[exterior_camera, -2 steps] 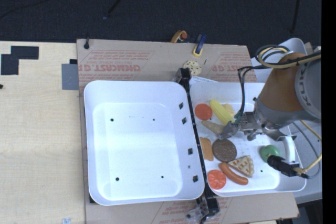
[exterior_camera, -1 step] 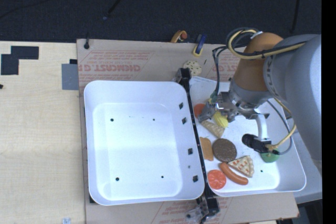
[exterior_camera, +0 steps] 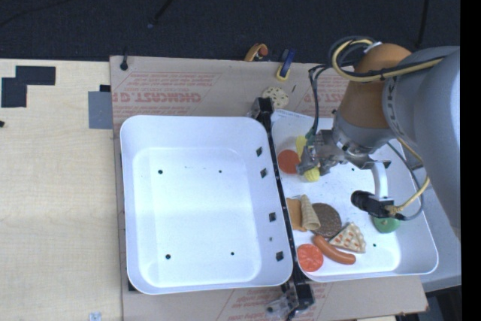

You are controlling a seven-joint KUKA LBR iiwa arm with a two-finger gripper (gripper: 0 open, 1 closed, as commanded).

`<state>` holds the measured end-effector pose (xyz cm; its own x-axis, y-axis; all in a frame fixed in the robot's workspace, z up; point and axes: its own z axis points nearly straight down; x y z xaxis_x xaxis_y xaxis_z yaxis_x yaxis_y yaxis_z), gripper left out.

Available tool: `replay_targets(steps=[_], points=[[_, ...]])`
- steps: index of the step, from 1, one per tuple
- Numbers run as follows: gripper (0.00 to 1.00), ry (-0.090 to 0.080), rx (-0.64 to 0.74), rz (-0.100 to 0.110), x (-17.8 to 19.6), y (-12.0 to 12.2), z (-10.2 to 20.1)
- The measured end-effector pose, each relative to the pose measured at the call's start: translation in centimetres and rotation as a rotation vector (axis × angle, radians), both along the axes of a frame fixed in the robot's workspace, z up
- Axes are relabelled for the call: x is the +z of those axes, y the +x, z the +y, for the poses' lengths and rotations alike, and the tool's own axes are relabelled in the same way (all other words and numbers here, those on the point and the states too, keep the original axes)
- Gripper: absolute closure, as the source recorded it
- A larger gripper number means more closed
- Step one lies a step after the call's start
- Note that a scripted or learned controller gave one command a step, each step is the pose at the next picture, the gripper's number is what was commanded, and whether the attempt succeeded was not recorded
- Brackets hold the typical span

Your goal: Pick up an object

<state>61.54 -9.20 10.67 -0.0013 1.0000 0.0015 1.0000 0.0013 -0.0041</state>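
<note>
My claw (exterior_camera: 310, 162) hangs low in the right bin (exterior_camera: 409, 248), near the wall it shares with the left one. From above, my own wrist covers it, so I cannot tell whether it is wide or narrow. A small yellow piece (exterior_camera: 311, 175) sits right at its tip, touching it or just under it. I judge that to be the thing I am going for, but nothing shows it gripped.

Just beside it, towards the shared wall, lies a round red-orange piece (exterior_camera: 288, 160), near enough to get nudged if I come down off-centre.

Further along the same bin the other toy foods sit in a loose cluster:
- a tan cone (exterior_camera: 301, 213)
- a brown disc (exterior_camera: 328, 218) touching the cone
- a pizza slice (exterior_camera: 350, 238)
- a sausage (exterior_camera: 336, 252)
- a red disc (exterior_camera: 310, 258)
- a green piece (exterior_camera: 386, 225), off by itself

They are well apart from my claw, so the yellow piece is probably the easier target.

The left bin (exterior_camera: 195, 199) shows only its white floor.
</note>
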Motion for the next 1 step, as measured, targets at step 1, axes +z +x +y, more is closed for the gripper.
replay_targets(steps=[1], points=[[1.0, 0.0, 0.005, -0.011, 8.67, 3.12, 5.44]])
